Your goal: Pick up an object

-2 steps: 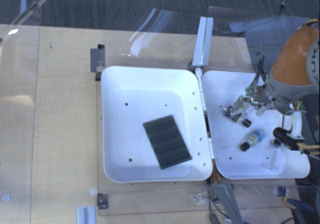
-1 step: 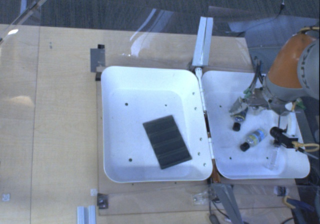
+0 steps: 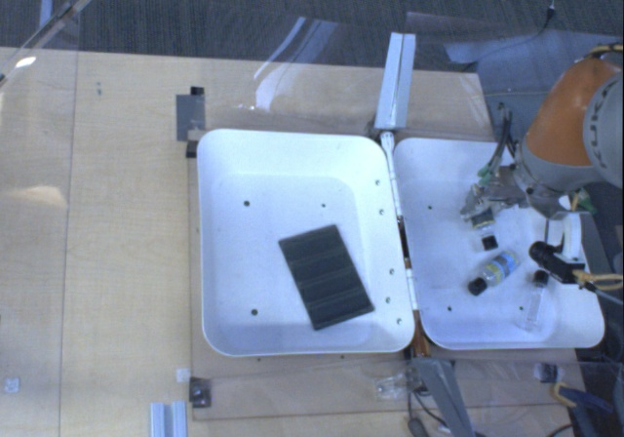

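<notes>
The wooden surface (image 3: 107,230) bears the left bin (image 3: 224,230), holding a dark ribbed slab (image 3: 326,276), and the right bin (image 3: 439,308), where the arm (image 3: 575,123) hangs. Its end effector (image 3: 480,208) sits above a small bottle (image 3: 495,271) and black bits (image 3: 489,243); whether it is parted I cannot tell. Best to centre over one piece, then descend straight.

1. No text, brand, number or sign can be read anywhere from up here.
2. The small bottle (image 3: 493,271) in the right bin (image 3: 439,313) carries a label, but it is too small to make out.
</notes>
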`<state>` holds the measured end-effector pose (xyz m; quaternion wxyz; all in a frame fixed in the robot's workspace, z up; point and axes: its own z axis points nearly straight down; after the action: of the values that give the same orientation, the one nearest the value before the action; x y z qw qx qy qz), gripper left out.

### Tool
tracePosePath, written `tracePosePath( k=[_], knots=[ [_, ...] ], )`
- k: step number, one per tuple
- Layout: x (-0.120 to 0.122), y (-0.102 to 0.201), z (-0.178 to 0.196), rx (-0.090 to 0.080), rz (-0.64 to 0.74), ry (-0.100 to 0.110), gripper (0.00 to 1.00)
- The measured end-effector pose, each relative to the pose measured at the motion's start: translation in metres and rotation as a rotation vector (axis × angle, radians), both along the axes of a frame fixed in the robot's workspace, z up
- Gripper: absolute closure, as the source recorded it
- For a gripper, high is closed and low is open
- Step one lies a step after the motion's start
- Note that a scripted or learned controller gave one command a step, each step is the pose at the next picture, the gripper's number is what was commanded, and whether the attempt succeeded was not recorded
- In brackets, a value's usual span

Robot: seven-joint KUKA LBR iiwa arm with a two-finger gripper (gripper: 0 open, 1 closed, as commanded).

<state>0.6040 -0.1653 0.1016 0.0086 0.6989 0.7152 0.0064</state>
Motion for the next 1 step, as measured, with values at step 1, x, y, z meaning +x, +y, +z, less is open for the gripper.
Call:
tracePosePath(
  k=[1],
  knots=[
    [0.0343, 0.0203, 0.0733, 0.003, -0.114, 0.015, 1.00]
  ],
)
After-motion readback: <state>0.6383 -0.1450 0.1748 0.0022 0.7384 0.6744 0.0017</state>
